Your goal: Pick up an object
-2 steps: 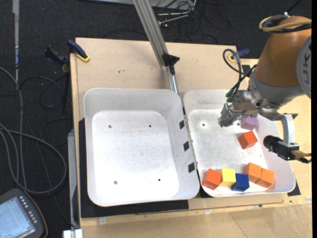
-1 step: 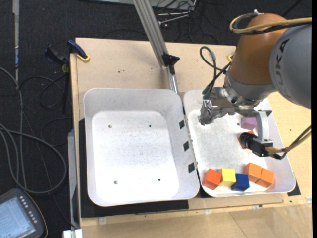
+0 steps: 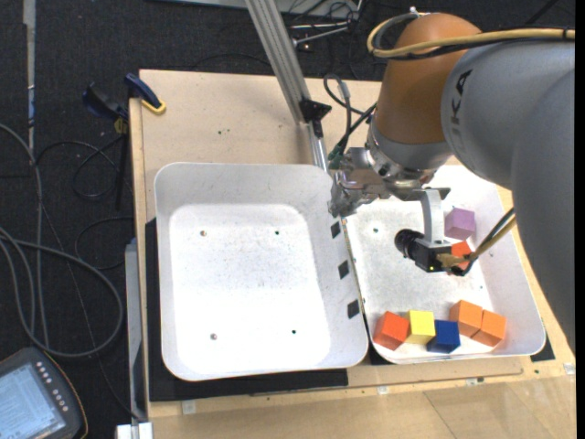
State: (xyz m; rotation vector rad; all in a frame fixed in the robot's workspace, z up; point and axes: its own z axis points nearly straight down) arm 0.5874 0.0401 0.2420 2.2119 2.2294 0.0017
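Jaws hang over the right bin's (image 3: 382,282) far left corner; released or clenched, you cannot tell. Your nearest pick is probably the purple block (image 3: 460,220), off toward the bin's right edge. The orange block (image 3: 393,327) and yellow block (image 3: 421,323) lie along the near edge.

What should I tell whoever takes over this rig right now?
Pincer: over the right bin's far left corner, beside the left bin; no block seen in it.
Blocks, all in the right bin: purple block and red-orange block toward its right side; along the near wall, orange block, yellow block, blue block, second orange block, third orange block.
Done: nothing lifted.
Left: grasp one block and raise it.
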